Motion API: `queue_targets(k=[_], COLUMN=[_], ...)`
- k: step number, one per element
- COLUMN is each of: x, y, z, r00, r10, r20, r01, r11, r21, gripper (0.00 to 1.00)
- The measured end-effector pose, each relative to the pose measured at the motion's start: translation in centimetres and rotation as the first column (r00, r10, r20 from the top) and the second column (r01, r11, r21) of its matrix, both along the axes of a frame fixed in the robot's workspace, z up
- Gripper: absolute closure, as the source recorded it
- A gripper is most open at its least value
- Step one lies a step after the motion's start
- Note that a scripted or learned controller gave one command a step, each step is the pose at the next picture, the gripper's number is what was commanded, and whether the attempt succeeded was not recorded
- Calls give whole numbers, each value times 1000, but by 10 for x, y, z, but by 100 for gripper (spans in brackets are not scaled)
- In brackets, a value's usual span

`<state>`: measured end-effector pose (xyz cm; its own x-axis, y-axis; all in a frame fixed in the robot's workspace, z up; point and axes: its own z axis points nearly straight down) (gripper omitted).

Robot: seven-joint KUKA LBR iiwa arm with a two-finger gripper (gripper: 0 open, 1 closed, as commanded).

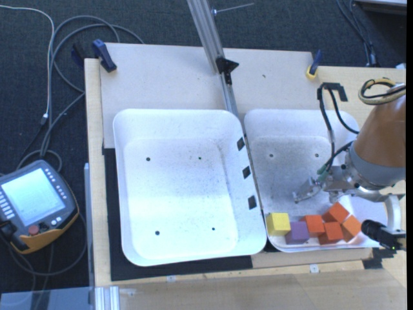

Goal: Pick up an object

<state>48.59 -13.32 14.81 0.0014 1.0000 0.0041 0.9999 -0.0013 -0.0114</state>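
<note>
Several small blocks lie along the near edge of the right bin (284, 141): a yellow block (279, 222), a purple block (297, 231) and several orange blocks (333, 223). My gripper (305, 192) hangs low over the right bin's floor, just above and behind the orange blocks. It reaches in from the right under the orange band of the arm (382, 137). Nothing shows in the gripper.
The left bin (177, 186) sits beside the right one, with a row of black clips (246, 172) along their shared rim. A metal pole (208, 28) slants up from behind the bins. Black cables (330, 118) hang by the arm.
</note>
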Motion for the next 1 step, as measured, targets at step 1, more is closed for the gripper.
queue_targets(k=[1], x=[5], y=[0], z=[15], r00=[1000], r10=[2], r20=[15], r01=[-2], r11=[1000], r21=[-4], gripper=[100])
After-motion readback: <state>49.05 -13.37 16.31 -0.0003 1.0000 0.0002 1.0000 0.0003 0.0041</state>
